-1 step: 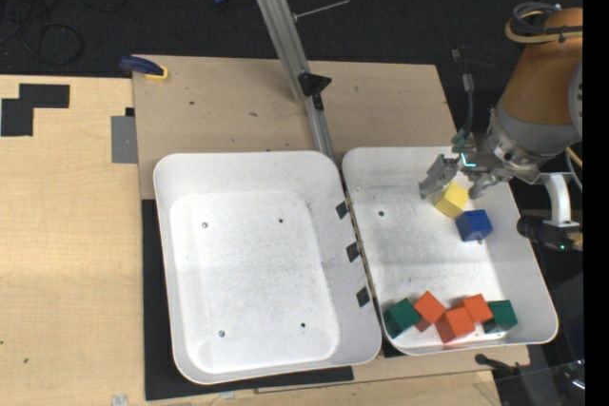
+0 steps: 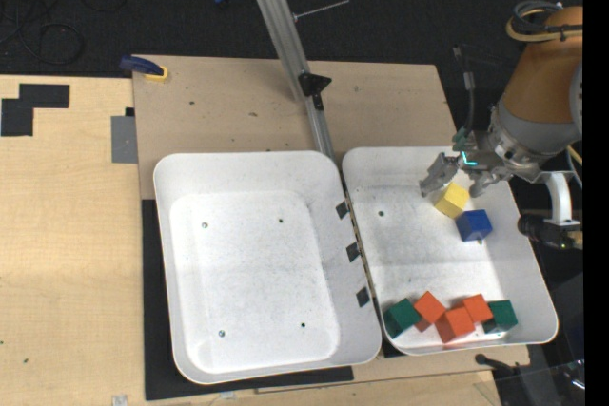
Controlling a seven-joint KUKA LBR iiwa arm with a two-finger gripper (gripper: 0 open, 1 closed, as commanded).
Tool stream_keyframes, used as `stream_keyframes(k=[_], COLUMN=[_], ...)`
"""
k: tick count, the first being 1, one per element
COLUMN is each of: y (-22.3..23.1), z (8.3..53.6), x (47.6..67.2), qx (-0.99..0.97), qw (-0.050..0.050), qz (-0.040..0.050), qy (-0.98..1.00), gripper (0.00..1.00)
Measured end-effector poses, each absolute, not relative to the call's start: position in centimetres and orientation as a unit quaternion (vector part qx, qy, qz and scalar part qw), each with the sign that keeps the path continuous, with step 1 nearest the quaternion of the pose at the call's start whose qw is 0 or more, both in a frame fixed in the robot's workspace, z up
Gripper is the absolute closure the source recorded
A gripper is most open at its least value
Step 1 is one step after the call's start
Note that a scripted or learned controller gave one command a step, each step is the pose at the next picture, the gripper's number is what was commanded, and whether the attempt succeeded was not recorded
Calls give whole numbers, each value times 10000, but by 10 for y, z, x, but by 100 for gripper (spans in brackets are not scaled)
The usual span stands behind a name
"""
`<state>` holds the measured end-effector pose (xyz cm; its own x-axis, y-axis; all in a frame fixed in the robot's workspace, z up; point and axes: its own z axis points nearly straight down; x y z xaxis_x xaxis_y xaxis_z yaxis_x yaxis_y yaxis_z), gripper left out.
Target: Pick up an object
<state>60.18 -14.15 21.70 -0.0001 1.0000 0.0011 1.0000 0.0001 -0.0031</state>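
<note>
My gripper (image 2: 460, 180) hangs over the far right part of the right bin (image 2: 400, 247), its fingers spread open. A yellow block (image 2: 453, 199) lies tilted on the bin floor just below and between the fingertips; nothing shows it lifted or clamped. A blue block (image 2: 474, 224) sits right beside it, toward the front. Along the bin's front edge lies a cluster: a green block (image 2: 401, 315), an orange block (image 2: 429, 306), another orange block (image 2: 456, 323) and a second green block (image 2: 501, 313).
The left bin (image 2: 252, 266) lies beside the right one, with black clips along the shared rim. A slanted aluminium rail (image 2: 283, 24) rises behind the bins. The wooden bench (image 2: 238, 109) extends to the back and left.
</note>
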Motion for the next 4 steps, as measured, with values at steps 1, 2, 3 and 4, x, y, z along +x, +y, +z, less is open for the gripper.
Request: stream_keyframes(k=[1,2,3,4], y=[-142,-139,-138,-139], z=[153,107,91,101], x=[604,607,608,608], qx=[-7070,-7071,-7082,-7096], qw=[41,36,9,18], qz=[27,23,7,6], qy=[-7072,-7071,-7060,-7046], gripper=[0,0,0,100])
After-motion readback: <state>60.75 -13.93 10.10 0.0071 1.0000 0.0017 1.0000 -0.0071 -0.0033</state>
